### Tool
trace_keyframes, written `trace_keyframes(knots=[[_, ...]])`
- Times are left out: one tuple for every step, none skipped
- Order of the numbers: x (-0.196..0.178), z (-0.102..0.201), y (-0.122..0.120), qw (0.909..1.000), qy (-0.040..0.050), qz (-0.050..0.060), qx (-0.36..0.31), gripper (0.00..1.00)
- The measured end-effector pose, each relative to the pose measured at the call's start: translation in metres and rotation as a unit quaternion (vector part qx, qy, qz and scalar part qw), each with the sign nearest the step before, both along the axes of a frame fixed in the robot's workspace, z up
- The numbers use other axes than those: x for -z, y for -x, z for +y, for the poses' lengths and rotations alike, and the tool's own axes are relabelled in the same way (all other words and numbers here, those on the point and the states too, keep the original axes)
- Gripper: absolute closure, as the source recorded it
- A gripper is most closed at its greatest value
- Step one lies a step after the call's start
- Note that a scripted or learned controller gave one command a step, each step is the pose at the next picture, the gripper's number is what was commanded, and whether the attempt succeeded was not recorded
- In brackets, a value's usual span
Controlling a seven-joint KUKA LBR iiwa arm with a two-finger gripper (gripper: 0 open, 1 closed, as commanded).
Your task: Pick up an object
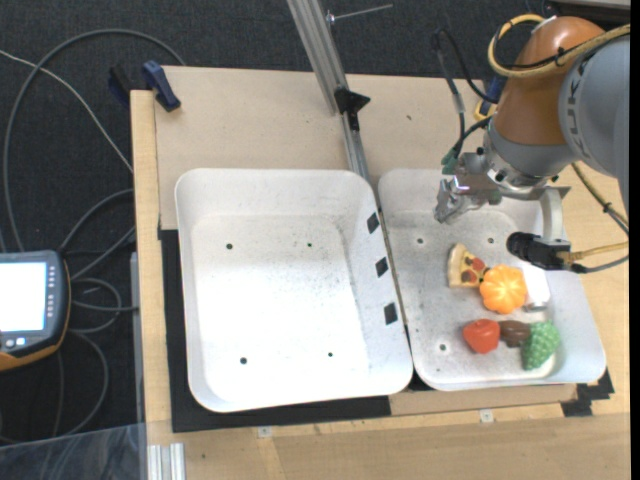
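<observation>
Arm over the right bin (420, 268)
Gripper (450, 203) hangs above the bin's far end; finger opening cannot be told. Pizza slice (464, 265), orange (503, 288), tomato (481, 335), grapes (541, 345) lie nearer

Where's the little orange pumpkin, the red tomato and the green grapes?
orange pumpkin (503, 288), camera view, right bin: middle of its ribbed top.
red tomato (481, 335), camera view, right bin: centre of its round body.
green grapes (541, 345), camera view, right bin: middle of the bunch.
</observation>
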State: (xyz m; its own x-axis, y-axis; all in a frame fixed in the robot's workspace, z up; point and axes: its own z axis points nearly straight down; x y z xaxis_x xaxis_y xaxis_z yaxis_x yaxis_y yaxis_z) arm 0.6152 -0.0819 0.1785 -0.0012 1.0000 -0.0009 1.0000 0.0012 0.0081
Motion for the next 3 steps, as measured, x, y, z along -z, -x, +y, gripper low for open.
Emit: trace_keyframes(knots=[[-0.031, 0.0, -0.001, 1.0, -0.0004, 0.001, 0.0, 1.0], [-0.032, 0.041, 0.017, 1.0, -0.0017, 0.006, -0.002, 1.0], [-0.046, 0.089, 0.031, 1.0, -0.0024, 0.005, -0.003, 1.0]])
